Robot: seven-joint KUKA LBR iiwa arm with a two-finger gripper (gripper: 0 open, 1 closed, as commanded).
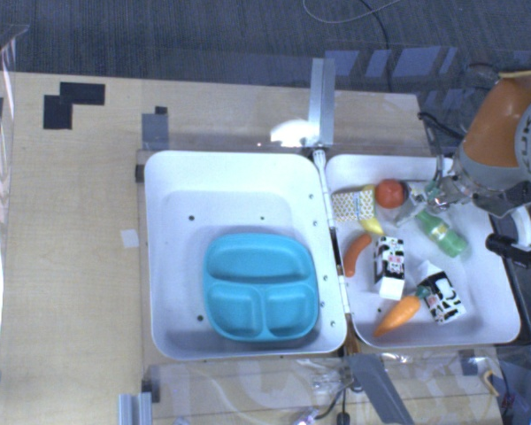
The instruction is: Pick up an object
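- We see the desk carrying two shallow white bins side by side, the left bin and the right bin.
- In the left bin lies a blue divided tray, flat, with one long compartment on the far side and two smaller ones on the near side.
- The arm, grey with its orange band, comes in from the right and reaches over the far right part of the right bin.
- The gripper sits low over the far end of that bin, just beside a clear bottle with a green end.
- We cannot tell from this slant whether its tips are spread or pressed together, nor whether anything sits between them.
- The bottle lies tilted on the bin floor, its clear end toward the gripper and its green end toward the near right.
- A red tomato rests just left of the gripper, with a yellow and white patterned packet beside it near the dividing wall.
- Nearer to us we see an orange sausage-shaped piece, a black and white carton, a second black and white carton and a carrot.
- The carrot lies between the two cartons, at the near edge of the bin.
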